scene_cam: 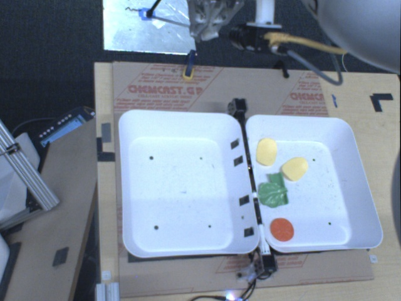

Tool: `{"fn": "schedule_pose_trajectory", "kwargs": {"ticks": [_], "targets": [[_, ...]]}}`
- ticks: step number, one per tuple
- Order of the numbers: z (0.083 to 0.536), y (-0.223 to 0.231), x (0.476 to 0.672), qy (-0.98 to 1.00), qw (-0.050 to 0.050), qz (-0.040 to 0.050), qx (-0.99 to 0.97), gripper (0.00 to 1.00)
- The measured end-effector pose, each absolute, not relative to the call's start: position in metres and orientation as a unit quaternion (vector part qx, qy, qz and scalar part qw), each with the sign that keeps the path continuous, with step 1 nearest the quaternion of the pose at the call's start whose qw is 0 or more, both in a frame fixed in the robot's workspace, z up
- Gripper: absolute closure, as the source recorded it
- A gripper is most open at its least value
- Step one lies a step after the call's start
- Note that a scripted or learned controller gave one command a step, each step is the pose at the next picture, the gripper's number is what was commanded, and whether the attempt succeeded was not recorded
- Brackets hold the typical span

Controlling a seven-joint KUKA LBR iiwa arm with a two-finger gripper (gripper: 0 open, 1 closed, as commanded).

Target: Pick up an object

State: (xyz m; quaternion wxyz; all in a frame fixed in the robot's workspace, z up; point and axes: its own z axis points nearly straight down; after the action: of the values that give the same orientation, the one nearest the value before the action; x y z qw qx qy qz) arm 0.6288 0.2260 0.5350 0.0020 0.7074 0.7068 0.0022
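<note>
Four small objects lie in the right bin (351, 168), all clustered toward its left wall beside the hinge strip that joins it to the left bin (175, 187). Nearest the far rim, a pale yellow piece (267, 151) stands with its long axis running roughly away from the camera, rounded at the top and a little broader at the base. Just beside it to the right, a second yellow piece (294, 168) lies on a slant, its long axis tilted from lower left to upper right. Below the pair, a crumpled green piece (273, 192) sits with an irregular, leafy outline and no clear direction; it lies near the second yellow piece, though whether they touch cannot be told. Nearest the camera, an orange-red disc (282, 229) lies flat and round, apart from the green piece. The gripper (207, 19) hangs high at the top of the view, well apart from both bins, above the bench's far edge; whether it is open or closed cannot be told.
</note>
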Motion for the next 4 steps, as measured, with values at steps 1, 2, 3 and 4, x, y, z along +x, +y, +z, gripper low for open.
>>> {"fn": "schedule_pose_trajectory", "kwargs": {"ticks": [1, 2, 3, 4], "targets": [[0.534, 0.217, 0.670, 0.707, 0.001, 0.0009, 0.707, 1.00], [0.537, 0.236, 0.585, 0.710, -0.001, 0.0018, 0.704, 1.00], [0.535, 0.220, 0.671, 0.707, 0.002, 0.0028, 0.707, 1.00], [0.536, 0.236, 0.603, 0.710, -0.001, 0.0002, 0.705, 1.00]]}}
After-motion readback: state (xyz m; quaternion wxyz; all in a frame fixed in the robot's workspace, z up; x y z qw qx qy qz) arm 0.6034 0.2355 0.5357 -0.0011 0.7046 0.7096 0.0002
